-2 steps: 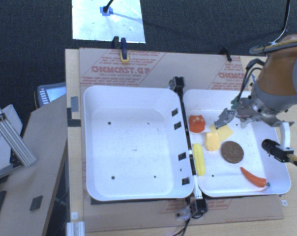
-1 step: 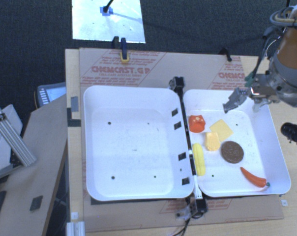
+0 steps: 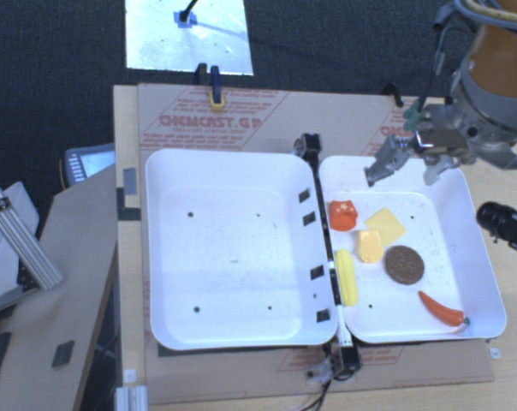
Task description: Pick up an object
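My gripper (image 3: pixel 406 169) hangs open over the far edge of the right bin (image 3: pixel 464 229), with nothing between its two grey fingers. Below it in that bin lie a red-orange pepper piece (image 3: pixel 342 215), a flat yellow cheese wedge (image 3: pixel 385 226), a small yellow block (image 3: pixel 370 247), a round brown cookie (image 3: pixel 405 265), a yellow corn cob (image 3: pixel 346 278) along the bin's left wall, and a red chili (image 3: pixel 441 308) near the front right. The fingers stand above and behind the cheese wedge, touching none of these.
The left bin (image 3: pixel 199 264) sits beside the right one, joined by a black clamp strip (image 3: pixel 318 229). A yellow clamp (image 3: pixel 216 88) holds the cardboard base at the back. A black cylinder (image 3: pixel 504 223) juts in at the right edge.
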Action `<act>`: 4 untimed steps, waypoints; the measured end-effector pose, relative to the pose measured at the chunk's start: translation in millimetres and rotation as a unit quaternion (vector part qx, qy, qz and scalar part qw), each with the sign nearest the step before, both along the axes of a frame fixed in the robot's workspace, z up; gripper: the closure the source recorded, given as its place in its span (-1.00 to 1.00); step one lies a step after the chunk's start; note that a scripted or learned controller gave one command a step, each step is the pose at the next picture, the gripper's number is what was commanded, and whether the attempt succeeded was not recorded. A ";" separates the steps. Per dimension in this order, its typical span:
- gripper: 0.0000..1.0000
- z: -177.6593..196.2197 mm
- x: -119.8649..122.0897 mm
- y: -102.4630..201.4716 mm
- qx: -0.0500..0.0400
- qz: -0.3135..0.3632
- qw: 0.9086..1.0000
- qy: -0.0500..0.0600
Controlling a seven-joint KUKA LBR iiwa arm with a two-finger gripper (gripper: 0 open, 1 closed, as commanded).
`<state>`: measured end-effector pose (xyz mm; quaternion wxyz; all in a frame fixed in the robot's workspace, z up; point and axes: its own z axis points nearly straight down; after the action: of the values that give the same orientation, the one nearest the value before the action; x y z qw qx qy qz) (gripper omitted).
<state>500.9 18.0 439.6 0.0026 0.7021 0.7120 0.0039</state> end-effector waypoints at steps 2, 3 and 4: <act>-1.00 91.4 46.2 187.1 -0.001 0.000 1.000 0.005; -1.00 92.2 49.0 219.2 -0.002 -0.003 1.000 0.006; 1.00 101.0 51.1 218.6 -0.003 -0.003 1.000 0.007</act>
<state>552.0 236.6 540.6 -0.0002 0.7040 0.7102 -0.0026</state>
